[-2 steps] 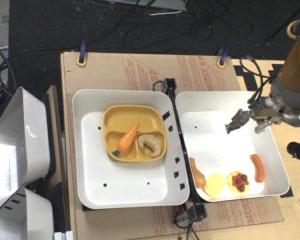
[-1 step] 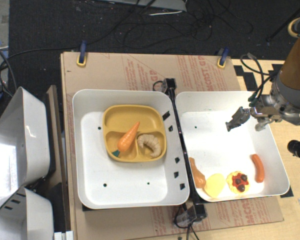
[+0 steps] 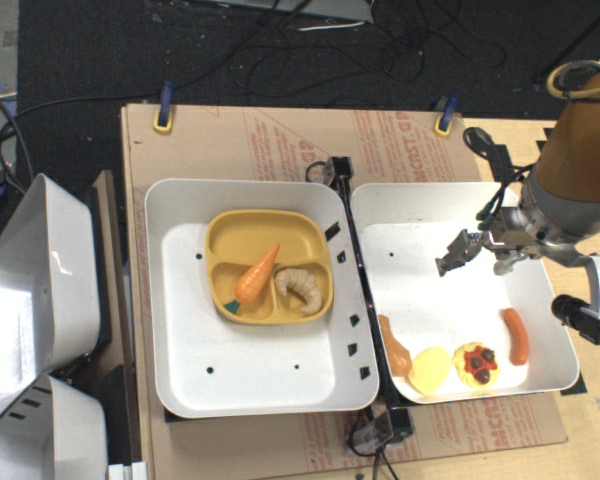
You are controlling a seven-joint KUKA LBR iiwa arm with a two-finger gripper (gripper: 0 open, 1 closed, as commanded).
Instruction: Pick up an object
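Sausage (image 3: 518,335) lies apart, below-right of gripper (image 3: 458,256).

From my seat, the arm (image 3: 580,158) runs off the right edge, so I see only its wrist end. The tool (image 3: 458,256) is dark and small against the right bin (image 3: 420,208), and I cannot tell how its fingers stand. The white containers (image 3: 40,298) at the left are cut by the frame's edge. The small dark-topped item (image 3: 477,363) in the right bin is too small for me to name.
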